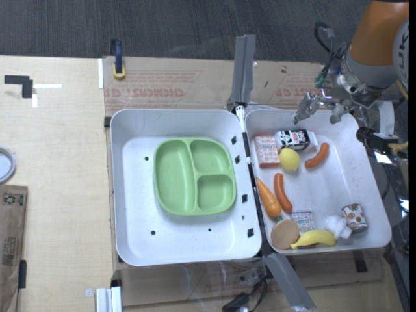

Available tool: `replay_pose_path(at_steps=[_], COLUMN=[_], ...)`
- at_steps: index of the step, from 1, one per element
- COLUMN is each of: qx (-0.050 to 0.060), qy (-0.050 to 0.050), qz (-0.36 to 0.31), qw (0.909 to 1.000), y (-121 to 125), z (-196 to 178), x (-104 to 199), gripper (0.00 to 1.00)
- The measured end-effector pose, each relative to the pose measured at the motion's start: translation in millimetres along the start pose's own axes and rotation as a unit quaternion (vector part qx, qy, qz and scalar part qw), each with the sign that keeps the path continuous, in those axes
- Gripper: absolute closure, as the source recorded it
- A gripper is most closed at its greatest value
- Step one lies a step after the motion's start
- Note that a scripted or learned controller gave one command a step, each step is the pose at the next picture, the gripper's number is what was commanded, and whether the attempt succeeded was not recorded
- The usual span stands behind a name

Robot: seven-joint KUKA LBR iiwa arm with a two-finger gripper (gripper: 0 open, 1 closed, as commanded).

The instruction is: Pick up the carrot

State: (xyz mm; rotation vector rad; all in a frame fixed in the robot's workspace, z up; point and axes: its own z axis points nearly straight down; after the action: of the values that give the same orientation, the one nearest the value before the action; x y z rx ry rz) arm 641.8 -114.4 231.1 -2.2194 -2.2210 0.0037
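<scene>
The carrot (268,197) is orange and tapered. It lies in the right bin (370,174) against the left wall, with its point toward the back. A red sausage (282,192) lies just to its right. My gripper (319,113) hangs over the back edge of the right bin, well behind the carrot and to its right. It is open, and nothing is between its fingers (301,114).
The right bin also holds a red-and-white box (265,150), a panda carton (294,138), a lemon (289,159), a second sausage (316,156), a banana (313,240), a brown disc (284,233) and a small can (354,218). A green divided plate (195,175) sits in the left bin (130,194).
</scene>
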Motion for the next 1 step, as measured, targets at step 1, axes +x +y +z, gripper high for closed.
replay_pose_path(at_steps=[1], qx=[-0.005], qy=[0.000], qz=[0.068], qw=[0.9977], y=[-8.0], z=[134.5], x=[4.5], gripper=[0.00])
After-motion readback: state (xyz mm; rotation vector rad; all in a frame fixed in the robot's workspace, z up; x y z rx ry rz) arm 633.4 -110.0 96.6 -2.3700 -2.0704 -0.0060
